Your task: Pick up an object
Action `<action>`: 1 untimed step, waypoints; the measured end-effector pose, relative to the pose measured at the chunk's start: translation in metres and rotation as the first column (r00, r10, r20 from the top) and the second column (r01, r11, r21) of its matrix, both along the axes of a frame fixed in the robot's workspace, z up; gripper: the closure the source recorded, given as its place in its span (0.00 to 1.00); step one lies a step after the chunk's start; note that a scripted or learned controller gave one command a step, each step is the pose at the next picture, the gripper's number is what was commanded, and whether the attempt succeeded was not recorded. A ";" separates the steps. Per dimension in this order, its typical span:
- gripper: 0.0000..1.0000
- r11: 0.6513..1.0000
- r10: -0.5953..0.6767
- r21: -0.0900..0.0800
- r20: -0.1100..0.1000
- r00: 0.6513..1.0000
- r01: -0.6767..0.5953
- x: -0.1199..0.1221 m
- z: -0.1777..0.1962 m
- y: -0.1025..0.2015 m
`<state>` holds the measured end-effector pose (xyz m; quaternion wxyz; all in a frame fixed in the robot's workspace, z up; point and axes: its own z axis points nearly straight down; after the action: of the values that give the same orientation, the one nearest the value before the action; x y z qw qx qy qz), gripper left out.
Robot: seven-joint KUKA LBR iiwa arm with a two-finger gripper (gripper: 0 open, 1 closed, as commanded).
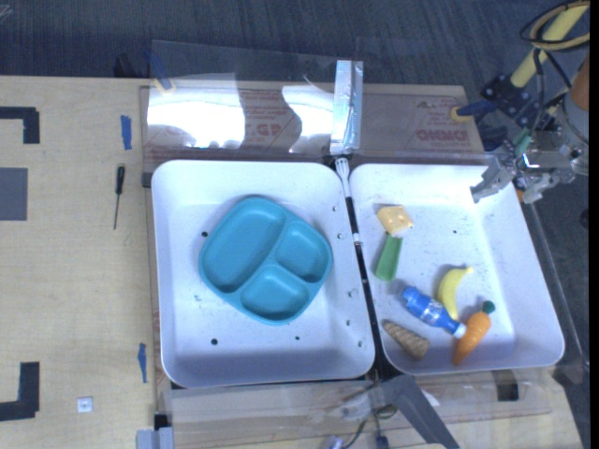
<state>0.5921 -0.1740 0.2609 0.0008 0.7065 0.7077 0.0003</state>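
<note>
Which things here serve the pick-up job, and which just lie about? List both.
Job: gripper; yellow toy banana; orange toy carrot; blue plastic bottle; green stick; yellow wedge; brown cone.
Lying about: teal divided plate; black screwdriver.

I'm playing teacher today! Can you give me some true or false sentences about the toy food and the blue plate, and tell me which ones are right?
1. The blue divided plate lies in the left bin. True.
2. The banana sits on the plate. False: it lies in the right bin.
3. The carrot lies beside the blue bottle. True.
4. The gripper holds the carrot. False: it is at the right bin's far edge, away from the toys.
</note>
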 end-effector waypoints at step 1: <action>0.00 0.991 0.136 0.003 -0.006 0.991 -0.136 -0.076 -0.084 0.026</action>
<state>0.5160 -0.1480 0.1765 -0.0021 0.6567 0.7542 -0.0010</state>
